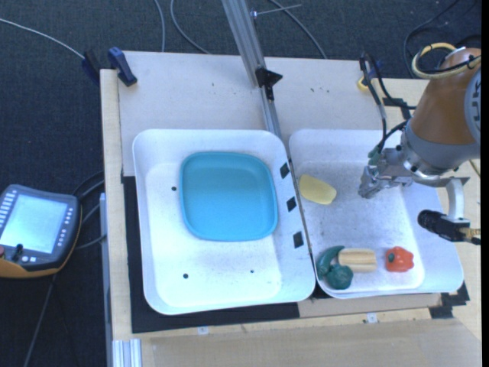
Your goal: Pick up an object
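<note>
Yellow, rounded soft object, lying near the right-hand white bin's left wall at nine o'clock from the gripper, whose opening cannot be told, could be missed.

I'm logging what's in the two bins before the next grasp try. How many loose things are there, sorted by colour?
Blue: 1, the plate in the left bin.
Yellow: 1, the yellow piece in the right bin.
Green: 1, the green item in the right bin.
Tan: 1, the tan block beside it.
Red: 1, the red item.
Total: 5
</note>
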`<action>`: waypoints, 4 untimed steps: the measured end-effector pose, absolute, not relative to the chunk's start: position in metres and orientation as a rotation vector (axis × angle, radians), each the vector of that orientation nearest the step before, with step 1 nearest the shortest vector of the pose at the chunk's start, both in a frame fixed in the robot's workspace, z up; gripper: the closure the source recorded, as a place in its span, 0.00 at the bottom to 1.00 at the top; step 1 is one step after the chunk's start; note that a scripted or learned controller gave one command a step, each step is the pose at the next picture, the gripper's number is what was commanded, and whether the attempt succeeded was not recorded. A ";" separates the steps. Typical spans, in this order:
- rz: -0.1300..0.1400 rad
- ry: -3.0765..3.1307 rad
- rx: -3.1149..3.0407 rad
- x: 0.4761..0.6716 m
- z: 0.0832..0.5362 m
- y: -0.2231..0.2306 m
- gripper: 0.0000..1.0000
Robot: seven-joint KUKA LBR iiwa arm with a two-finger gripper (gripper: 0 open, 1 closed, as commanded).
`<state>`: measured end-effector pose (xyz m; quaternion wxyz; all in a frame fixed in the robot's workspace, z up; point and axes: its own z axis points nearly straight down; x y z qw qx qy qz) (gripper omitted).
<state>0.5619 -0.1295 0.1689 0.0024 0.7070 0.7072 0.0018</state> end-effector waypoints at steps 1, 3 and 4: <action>0.006 2.219 2.217 0.563 0.231 -0.126 1.00; 0.000 2.227 2.217 0.560 0.266 -0.071 1.00; 0.002 2.228 2.216 0.552 0.265 -0.011 1.00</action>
